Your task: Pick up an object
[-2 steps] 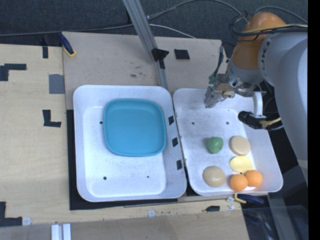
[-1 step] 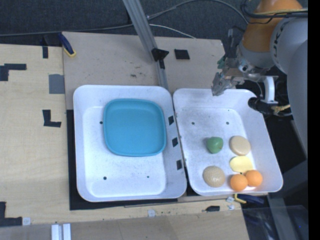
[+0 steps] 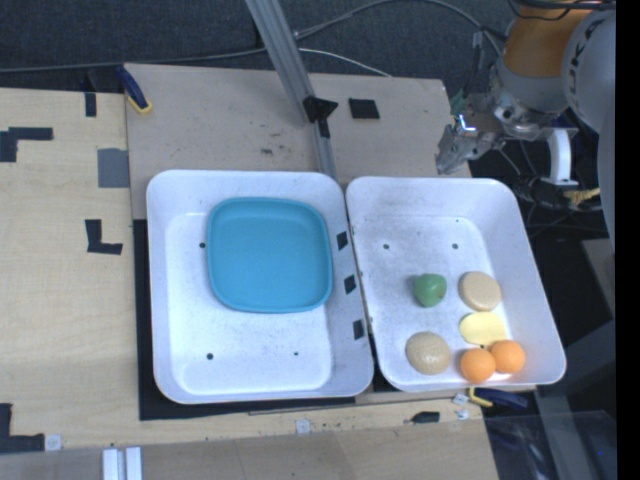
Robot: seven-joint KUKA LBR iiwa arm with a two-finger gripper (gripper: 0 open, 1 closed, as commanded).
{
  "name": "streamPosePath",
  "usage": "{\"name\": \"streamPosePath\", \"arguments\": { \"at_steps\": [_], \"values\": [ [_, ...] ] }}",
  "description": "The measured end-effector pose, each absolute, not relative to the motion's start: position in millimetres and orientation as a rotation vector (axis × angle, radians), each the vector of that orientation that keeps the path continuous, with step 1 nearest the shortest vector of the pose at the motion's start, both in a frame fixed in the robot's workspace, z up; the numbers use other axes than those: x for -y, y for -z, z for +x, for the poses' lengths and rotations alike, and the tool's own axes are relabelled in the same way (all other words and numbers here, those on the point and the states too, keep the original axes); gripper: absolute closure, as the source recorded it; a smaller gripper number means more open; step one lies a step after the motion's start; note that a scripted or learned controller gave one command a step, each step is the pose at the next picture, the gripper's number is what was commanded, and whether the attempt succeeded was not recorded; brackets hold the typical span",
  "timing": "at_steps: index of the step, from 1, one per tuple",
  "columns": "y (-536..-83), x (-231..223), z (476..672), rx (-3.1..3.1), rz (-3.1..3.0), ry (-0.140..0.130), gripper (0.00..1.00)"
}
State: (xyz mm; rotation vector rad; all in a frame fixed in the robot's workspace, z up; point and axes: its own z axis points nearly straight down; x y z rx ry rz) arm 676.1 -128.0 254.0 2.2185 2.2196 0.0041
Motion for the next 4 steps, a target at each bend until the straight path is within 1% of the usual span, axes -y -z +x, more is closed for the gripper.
{"name": "streamPosePath", "arguments": {
  "at_steps": [1,2,3,4],
  "values": [
    [-257.4,70.4,673.3,-2.227,2.217,-0.002,1.0],
    [-239.1,18.9,666.1,-2.227,2.218,0.001,1.0],
    [-232.1,-25.2,654.7,-2.226,2.218,0.0,1.0],
    [-237.2,-70.8,651.0,-2.227,2.217,-0.001,1.0]
  ]
}}
